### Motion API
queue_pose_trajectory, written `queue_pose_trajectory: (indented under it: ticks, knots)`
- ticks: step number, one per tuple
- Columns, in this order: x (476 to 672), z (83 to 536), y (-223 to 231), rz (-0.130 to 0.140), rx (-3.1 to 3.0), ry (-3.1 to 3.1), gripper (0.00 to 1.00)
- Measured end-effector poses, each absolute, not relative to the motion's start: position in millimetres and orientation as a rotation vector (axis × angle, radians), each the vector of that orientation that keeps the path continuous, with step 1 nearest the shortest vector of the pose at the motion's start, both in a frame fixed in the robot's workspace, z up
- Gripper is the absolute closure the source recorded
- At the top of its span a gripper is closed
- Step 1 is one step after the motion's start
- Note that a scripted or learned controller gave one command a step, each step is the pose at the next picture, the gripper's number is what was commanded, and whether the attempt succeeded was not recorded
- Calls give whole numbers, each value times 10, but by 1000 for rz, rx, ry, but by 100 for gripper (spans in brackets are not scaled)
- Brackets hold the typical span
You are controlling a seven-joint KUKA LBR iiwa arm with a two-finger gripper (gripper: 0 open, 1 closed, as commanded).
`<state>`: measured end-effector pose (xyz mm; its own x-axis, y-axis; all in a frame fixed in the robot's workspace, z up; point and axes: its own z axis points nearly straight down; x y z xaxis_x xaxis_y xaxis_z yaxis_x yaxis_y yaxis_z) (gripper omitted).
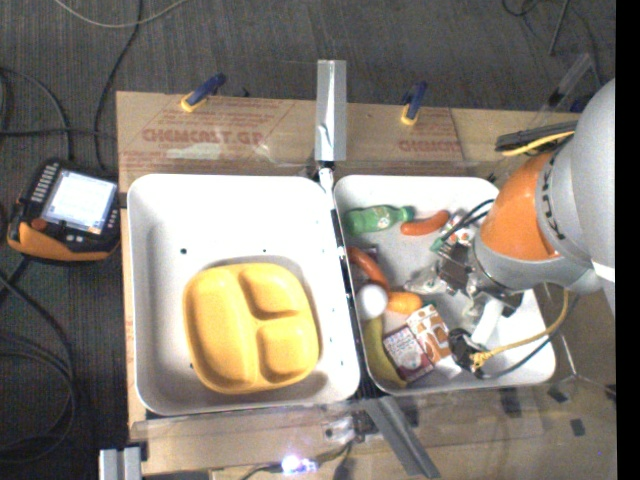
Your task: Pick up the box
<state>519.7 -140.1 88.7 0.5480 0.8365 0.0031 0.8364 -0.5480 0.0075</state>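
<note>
I see the claw [462, 280] low in the right bin [520, 373], under the grey wrist and orange band of the arm [545, 208]. Its fingers are buried among dark fittings and cables, so I cannot tell whether they are released or clenched, and I see nothing between them.

Taking the box [420, 340] as my landmark: it lies flat in the right bin near that bin's front edge, just below and left of the claw. It is a small carton with an orange-and-white printed face and a dark red panel on its left end, tilted so its long side runs diagonally. I cannot tell whether the claw touches it.

An orange [404, 303] sits just above the box, touching or nearly so. A white egg [373, 299] is up and left of the box, beside the orange. A banana [378, 353] curves along the box's left side, against the bin wall. Further above the box are a red pepper [363, 264], a green bottle [379, 218] and an orange carrot [425, 224] near the bin's far edge. A yellow cable [510, 346] runs to the right of the box.

Well to the left of the box, the left bin [160, 228] holds a yellow divided tray [252, 323]. Beyond that bin, a pendant [68, 211] lies on the floor.
</note>
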Motion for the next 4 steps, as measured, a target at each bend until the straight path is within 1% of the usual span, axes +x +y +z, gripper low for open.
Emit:
queue_pose_trajectory:
  ticks: [1, 2, 3, 4]
  knots:
    - [6006, 2042, -1873, -15, 2708, 1597, 0]
    - [5580, 913, -1848, -5, 2845, 1336, 0]
    - [6374, 881, -2034, -36, 2961, 1149, 0]
    - [5820, 879, -1389, 4, 2909, 1185, 0]
